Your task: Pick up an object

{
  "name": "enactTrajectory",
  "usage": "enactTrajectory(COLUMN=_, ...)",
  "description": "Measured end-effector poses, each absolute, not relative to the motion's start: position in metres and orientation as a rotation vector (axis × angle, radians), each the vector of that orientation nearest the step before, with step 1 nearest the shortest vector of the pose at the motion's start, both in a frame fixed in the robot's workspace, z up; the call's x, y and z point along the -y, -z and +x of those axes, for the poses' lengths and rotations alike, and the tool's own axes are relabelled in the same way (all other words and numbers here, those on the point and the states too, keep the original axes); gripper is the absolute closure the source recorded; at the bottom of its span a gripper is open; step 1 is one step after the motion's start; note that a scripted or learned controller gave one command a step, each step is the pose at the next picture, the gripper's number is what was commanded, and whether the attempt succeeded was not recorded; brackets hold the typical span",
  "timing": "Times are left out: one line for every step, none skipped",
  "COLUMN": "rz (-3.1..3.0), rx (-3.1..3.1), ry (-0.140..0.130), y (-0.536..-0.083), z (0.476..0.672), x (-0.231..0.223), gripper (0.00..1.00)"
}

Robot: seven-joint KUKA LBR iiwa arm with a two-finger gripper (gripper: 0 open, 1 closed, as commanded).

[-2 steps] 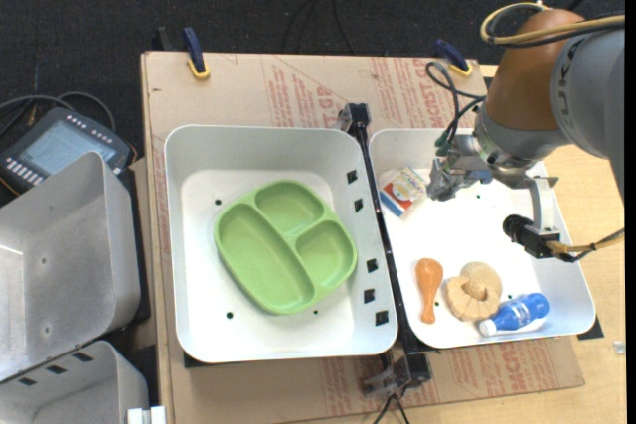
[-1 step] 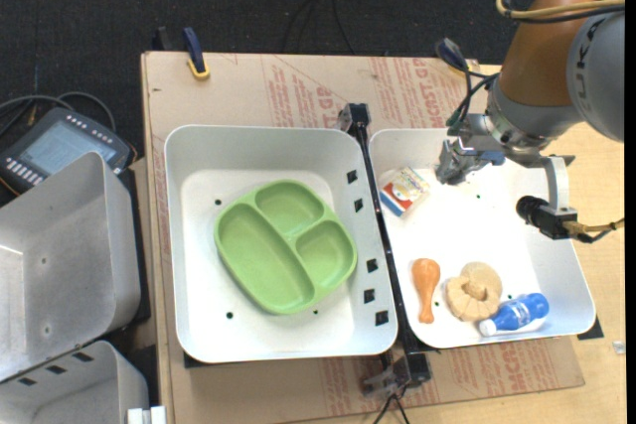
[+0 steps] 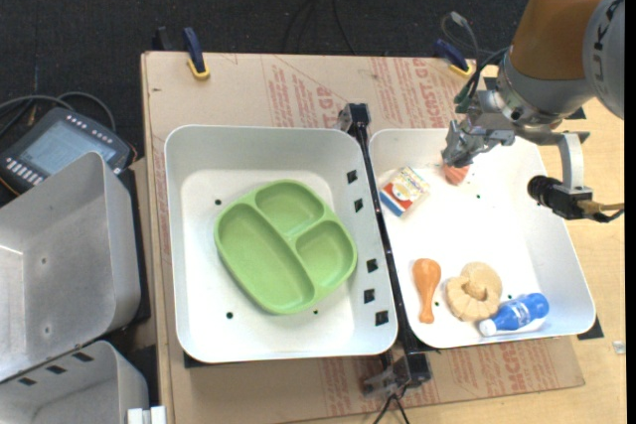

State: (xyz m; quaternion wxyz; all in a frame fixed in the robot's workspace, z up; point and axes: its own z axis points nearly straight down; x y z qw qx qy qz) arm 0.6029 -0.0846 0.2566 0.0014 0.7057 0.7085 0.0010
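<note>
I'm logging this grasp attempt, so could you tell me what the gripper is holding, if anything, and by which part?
It cannot be told. The gripper is down over a small reddish object in the right bin, covering its top; whether that object is gripped is not visible.

light: bright, even, from overhead | shadows: soft, short, under the green plate [image 3: 286, 245] left of the gripper [image 3: 459, 157] | glare: mild on white bins [image 3: 189, 313] | focus: fairly sharp, slight grain | floor above: dim
</note>
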Motion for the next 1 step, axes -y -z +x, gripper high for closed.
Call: enactTrajectory(rz=2.215, rx=-2.231, ry=0.001, y=-0.2580, z=0.5871, x=0.0304, gripper=1.00)
